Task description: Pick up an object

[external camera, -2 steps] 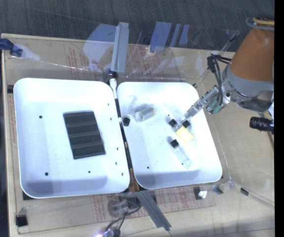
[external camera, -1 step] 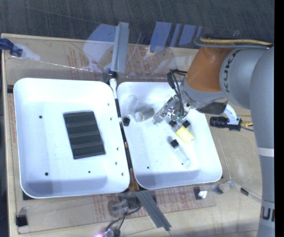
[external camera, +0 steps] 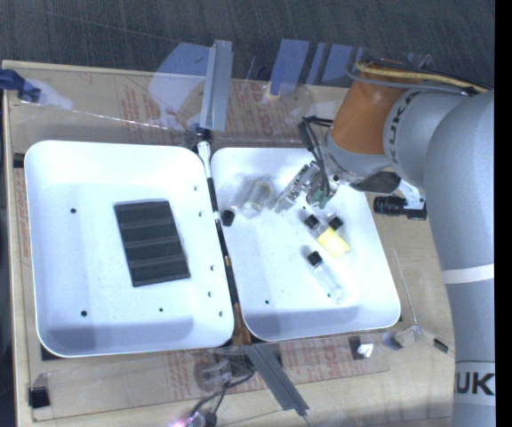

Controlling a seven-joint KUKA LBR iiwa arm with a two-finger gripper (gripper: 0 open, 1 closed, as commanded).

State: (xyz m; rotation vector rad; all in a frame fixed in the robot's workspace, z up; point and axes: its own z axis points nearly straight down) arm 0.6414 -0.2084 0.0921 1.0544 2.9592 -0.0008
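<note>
The gripper (external camera: 310, 185) hangs low over the right bin (external camera: 265, 314), near a yellow bottle (external camera: 332, 238) and a clear bottle (external camera: 324, 277). A dark ridged block (external camera: 152, 242) lies in the left bin (external camera: 52, 265).

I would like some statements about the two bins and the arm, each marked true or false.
1. A dark ridged block lies in the left bin. True.
2. The gripper is over the left bin. False: it is over the right bin, near its far side.
3. A small bottle with a yellow body lies in the right bin. True.
4. The dark ridged block touches the yellow bottle. False: they lie in different bins.
5. A clear bottle with a black cap lies in the right bin. True.
</note>
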